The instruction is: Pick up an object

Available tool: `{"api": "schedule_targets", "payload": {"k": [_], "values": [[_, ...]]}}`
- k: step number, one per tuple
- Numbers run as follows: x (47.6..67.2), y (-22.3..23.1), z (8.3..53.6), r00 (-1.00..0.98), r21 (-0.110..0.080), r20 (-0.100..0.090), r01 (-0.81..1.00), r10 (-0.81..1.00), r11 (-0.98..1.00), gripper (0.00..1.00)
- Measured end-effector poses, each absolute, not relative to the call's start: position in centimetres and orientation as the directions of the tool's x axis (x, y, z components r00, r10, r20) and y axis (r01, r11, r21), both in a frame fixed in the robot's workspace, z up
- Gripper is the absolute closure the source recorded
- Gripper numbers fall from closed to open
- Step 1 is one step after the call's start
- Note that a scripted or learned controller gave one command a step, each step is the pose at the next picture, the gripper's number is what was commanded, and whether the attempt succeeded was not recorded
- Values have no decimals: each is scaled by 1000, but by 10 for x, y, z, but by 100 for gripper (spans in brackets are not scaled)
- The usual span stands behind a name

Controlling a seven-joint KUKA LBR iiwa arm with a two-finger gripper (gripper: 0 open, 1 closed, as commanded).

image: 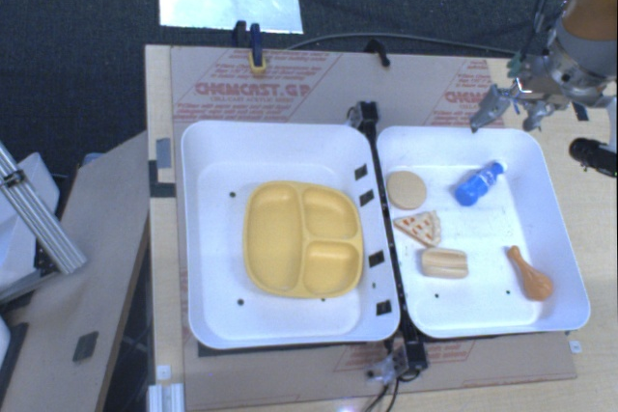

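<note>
You have four loose items in the right bin. A small blue bottle lies on its side, tilted, cap end toward the far right corner, in the bin's far half. Left of it, near the divider, lies a round tan disc, like a cookie. Just in front of that sits a triangular slice, pale with reddish spots, like a pizza piece. Just in front of the slice lies a short pale loaf-shaped piece. Toward the near right, well apart from the others, lies a tan drumstick shape, thick end nearest the bin's near right corner.

The gripper hangs over the far rim of the right bin, behind the bottle. Its two fingers stand spread apart, with nothing between them.

The left bin holds a yellow divided plate with three compartments.
</note>
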State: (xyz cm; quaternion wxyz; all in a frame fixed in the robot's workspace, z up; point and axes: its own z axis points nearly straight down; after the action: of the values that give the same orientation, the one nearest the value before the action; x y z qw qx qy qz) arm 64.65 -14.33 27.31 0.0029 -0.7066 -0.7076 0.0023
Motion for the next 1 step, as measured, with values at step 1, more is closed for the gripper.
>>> {"api": "schedule_targets", "payload": {"k": [1], "values": [[648, -143, 279, -3, 2, -1, 1000, 1000, 3, 0]]}}
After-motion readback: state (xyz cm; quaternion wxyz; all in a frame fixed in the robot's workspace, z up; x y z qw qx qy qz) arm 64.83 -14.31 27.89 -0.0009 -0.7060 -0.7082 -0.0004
